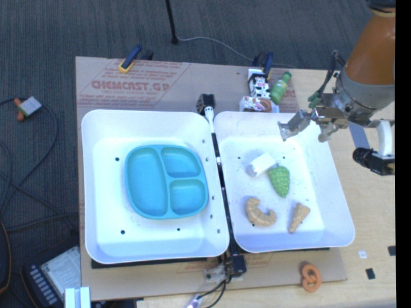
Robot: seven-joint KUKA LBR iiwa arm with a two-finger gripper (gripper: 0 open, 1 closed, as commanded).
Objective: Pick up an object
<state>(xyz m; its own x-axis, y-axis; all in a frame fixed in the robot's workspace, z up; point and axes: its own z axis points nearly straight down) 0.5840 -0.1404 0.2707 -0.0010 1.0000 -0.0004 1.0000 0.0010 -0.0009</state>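
Gripper [311,124] high over right bin [334,172], at one o'clock from green toy [280,180]; fingers spread, holding nothing. Toy loose mid-bin beside white cylinder [261,164]; likely staged before descent.

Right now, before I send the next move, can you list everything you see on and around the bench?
Left bin: one, white, left half of the bench.
Divided plate: one, blue, three compartments, in the left bin.
Right bin: one, white, beside the left bin.
White cylinder: one, right bin, upper middle.
Green toy: one, bumpy, just below the cylinder.
Croissant: one, tan, lower part of the right bin.
Cone: one, tan, right of the croissant.
Pretzel: one, orange, on the bench below the right bin.
Green bottle: one, behind the right bin.
Gripper: one, grey, fingers apart above the right bin's far edge, holding nothing.
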